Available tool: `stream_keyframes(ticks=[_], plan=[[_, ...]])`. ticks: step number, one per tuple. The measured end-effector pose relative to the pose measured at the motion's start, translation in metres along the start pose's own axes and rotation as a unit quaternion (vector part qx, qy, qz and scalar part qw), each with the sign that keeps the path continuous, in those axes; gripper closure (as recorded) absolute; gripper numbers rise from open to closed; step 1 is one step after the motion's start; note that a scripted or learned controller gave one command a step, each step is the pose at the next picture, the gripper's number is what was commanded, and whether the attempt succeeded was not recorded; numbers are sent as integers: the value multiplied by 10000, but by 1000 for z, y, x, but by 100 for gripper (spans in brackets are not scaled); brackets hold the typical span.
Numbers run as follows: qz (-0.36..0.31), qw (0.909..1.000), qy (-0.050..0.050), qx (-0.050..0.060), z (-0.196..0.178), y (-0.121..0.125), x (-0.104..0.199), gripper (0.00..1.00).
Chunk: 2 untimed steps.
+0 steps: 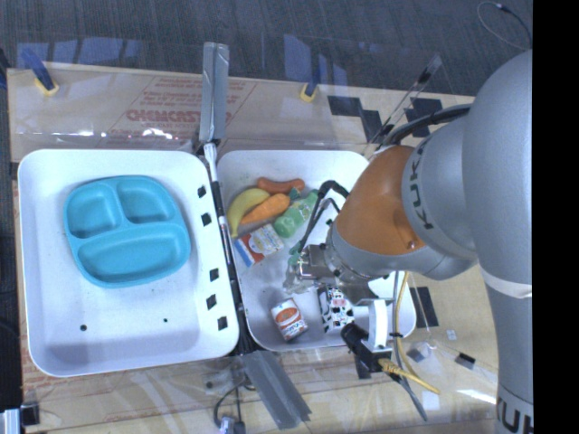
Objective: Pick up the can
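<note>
1. The arm (479, 188) reaches in from the right, its grey body and orange band covering much of the right bin's near-right part.
2. The left bin (45, 333) holds a blue tray (127, 229) with three compartments, lying toward the far-left part of the bin.
3. The right bin (271, 337) sits just beside the left one, their rims meeting along the middle divider.
4. The gripper (306, 271) hangs below the orange band, over the middle of the right bin; whether it is spread or pressed together I cannot tell, since the wrist hides most of it.
5. A banana (242, 208) lies at the far-left of the right bin, with a carrot (265, 210) lying across it.
6. A sausage-like reddish piece (280, 186) sits beyond the carrot, near the far wall.
7. A green item (297, 215), possibly a bottle, lies just right of the carrot, next to the arm.
8. A small packet (261, 242) with a red and white label lies just in front of the banana.
9. The can (288, 320), red and white, lies on the bin floor near the front rim, in front of and slightly left of the gripper, apart from it.
10. A small black-and-white spotted thing (336, 309) sits just right of the can, under the wrist.
</note>
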State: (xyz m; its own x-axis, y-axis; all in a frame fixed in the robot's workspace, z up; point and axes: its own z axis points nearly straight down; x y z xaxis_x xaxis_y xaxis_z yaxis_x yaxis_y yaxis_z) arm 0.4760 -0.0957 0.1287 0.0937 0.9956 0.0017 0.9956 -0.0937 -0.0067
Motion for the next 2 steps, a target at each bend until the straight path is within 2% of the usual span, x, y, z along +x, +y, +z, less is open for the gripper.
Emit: stream_keyframes(ticks=[1,2], plan=[[5,10000,-1,-3,0,0,-1,0],[-496,9988,3,3,39,-1,6,0]])
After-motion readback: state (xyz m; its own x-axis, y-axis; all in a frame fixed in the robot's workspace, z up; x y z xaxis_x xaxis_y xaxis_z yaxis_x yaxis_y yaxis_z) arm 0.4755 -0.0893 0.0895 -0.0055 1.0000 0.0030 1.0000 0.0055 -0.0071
